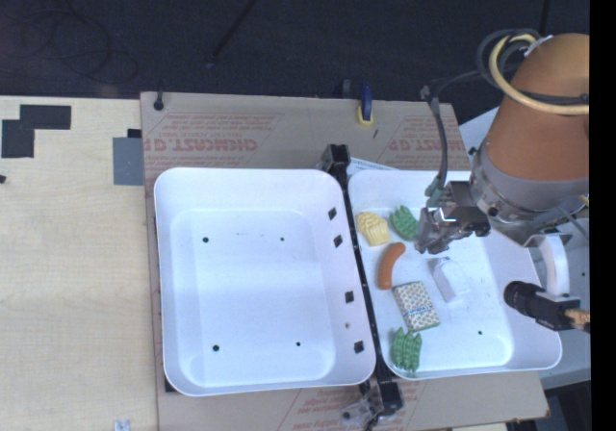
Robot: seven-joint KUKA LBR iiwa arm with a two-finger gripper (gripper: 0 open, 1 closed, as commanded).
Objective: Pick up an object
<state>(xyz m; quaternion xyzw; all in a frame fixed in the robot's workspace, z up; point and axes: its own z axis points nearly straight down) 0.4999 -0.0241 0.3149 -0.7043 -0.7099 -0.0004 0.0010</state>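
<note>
My gripper [430,239] hangs low over the right bin [500,347], near its back middle. Just left of it lie a green ridged piece [403,222] and a yellow corn-like piece [372,225]. An orange sausage shape [389,265] lies below those, near the bin's left wall. A small patterned box [416,305] sits in front of it, and a second green piece [406,349] rests at the front left corner. A pale, clear-looking object [443,278] lies just below the gripper. I see nothing between the gripper's tips.
The left bin [173,227] stands beside the right one, with a black divider strip [348,256] between them. Both rest on a cardboard sheet [250,136]. The arm's bulky orange and grey body [539,131] overhangs the right bin's back right.
</note>
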